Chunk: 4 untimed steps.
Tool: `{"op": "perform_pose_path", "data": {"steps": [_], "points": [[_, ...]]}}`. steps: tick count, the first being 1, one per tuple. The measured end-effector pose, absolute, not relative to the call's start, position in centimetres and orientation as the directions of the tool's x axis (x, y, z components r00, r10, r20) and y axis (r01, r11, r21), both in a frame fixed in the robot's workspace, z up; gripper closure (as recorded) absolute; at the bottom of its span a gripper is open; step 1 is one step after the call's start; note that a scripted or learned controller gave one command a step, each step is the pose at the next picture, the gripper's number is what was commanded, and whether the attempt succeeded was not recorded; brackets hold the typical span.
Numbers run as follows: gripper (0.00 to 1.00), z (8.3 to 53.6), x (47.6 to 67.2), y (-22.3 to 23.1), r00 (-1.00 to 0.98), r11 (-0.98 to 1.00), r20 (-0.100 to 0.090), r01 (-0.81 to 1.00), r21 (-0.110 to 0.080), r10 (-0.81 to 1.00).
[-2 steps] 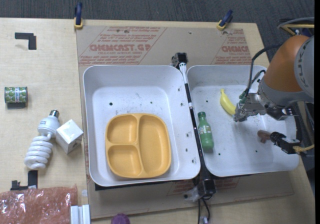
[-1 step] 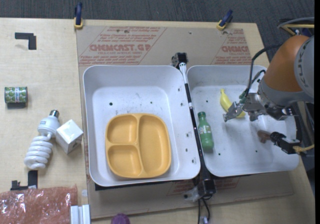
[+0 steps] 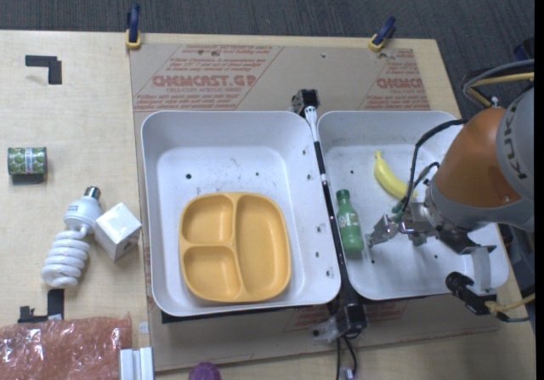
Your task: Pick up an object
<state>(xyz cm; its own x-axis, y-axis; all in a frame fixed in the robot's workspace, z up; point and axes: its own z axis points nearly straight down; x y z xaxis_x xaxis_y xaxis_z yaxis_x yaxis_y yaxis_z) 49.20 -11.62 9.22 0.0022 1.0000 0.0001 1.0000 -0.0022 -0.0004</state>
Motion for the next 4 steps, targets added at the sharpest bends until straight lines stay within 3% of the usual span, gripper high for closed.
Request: {"op": "perform_pose_path", "data": {"steps": [1,2,3,4], "points": [[1.0,10.2,49.3,-11.7,0.004,-0.004,-0.001,1.0,0.003,1.0],[1.0,11.8,55.1,-10.4,-0.002,0.002,-0.001,1.0,0.001,1.0],[1.0,9.2,56.7,-17.7,-0.001,0.001,-0.001,1.0,0.001,1.0],[0.0,9.2,56.7,-17.7,-0.001,0.001,-0.001,1.0,0.0,1.0]]}}
